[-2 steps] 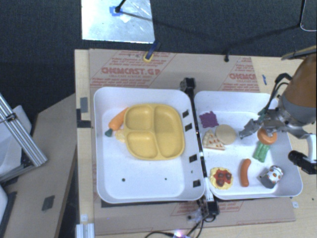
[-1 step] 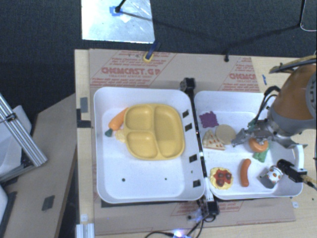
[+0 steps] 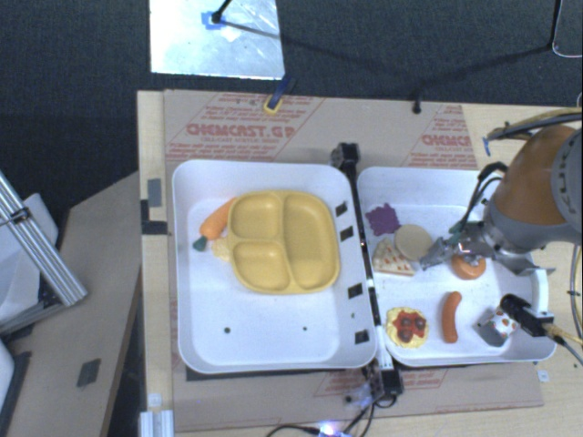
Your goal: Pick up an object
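Camera view has the tool [image 3: 437, 253] low over the right bin [image 3: 428, 189], near its middle. I cannot tell how far the tool is open, and I see no thing held in it. A round beige disc [image 3: 412, 240] lies just beside the tool at its 9 o'clock. An orange-red piece [image 3: 470, 268] lies close at its 4 o'clock, partly under the wrist. I judge that one of these two is the object to pick, more likely the disc.

To do this step well, the tool should come down straight over the middle of the disc, not over its edge. The disc looks flat and low, so it could slip out. A waffle-like wedge [image 3: 393, 260] lies against the disc at its 7 o'clock, or almost so, and the closing should not catch both.

The right bin also holds a purple piece [image 3: 383, 217] at 10 o'clock, a sausage [image 3: 450, 317] at 5 o'clock and a small pizza [image 3: 407, 327] at 7 o'clock. The left bin [image 3: 273, 335] holds a yellow divided plate [image 3: 282, 240], and a carrot [image 3: 217, 218] touches the plate at its 9 o'clock. Both bins stand on the counter [image 3: 237, 130].
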Controlling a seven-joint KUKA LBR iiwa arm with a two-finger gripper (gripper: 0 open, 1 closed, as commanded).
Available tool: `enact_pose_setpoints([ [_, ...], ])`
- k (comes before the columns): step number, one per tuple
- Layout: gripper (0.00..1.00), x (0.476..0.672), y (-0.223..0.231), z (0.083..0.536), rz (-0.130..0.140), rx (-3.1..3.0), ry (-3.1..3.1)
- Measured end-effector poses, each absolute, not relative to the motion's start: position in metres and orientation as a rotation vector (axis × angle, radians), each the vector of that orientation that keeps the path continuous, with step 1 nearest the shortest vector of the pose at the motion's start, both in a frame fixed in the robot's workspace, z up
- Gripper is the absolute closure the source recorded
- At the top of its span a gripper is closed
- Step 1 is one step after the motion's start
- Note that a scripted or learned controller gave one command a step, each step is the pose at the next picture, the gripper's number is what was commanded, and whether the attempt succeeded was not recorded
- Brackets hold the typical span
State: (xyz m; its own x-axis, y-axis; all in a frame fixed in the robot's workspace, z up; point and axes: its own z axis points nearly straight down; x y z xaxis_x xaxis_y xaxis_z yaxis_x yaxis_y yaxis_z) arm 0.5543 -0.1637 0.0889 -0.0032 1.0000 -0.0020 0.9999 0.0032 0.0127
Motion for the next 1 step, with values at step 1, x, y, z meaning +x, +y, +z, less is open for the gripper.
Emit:
enact_pose_setpoints([
  [1, 1.0, 0.5555, -0.167, 0.1013, 0.011, 2.204, 2.209],
])
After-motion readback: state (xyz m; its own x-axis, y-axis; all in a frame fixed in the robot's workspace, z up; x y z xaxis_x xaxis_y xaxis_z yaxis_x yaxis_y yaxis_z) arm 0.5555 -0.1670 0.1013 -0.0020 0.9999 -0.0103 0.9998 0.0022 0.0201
